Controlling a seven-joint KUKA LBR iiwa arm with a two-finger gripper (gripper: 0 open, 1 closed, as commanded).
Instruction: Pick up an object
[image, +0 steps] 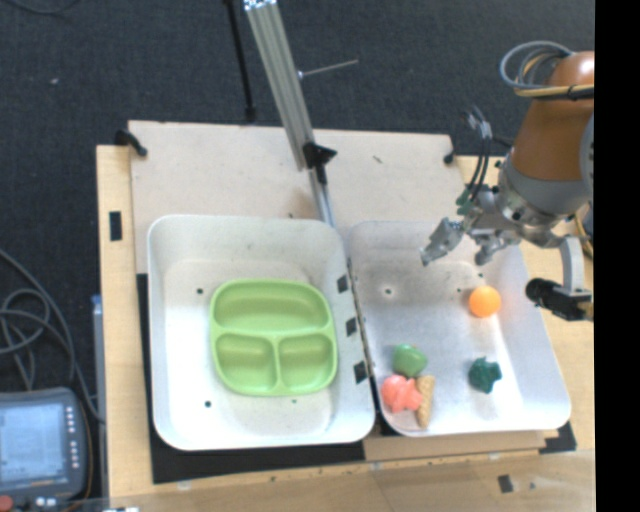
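The grey arm with its orange band (552, 120) reaches in from the right and ends in a two-finger gripper (462, 247) poised over the back part of the right-hand shallow white bin (530, 400). Its fingers (438, 245) are spread apart with nothing between them, though at this slant it is hard to say how far above the bin floor they hang.

In that right bin, a small orange ball (484, 302) lies near the right wall, a little in front of the gripper and apart from it. Further forward sits a small dark green toy piece (485, 375). At the front left corner of the same bin a cluster is bunched together: a rounded light green object (408, 360), a pink-red soft-looking object (399, 393) just in front of it, and a tan cone-shaped piece (427, 400) touching the pink one on its right.

The left-hand shallow white bin (180, 250) holds a light green plastic divided tray (272, 337) with three compartments, lying flat near the middle.

Both bins rest side by side on the pale wooden table (250, 150). A slanted metal pole (285, 85) rises from behind the gap between the bins.
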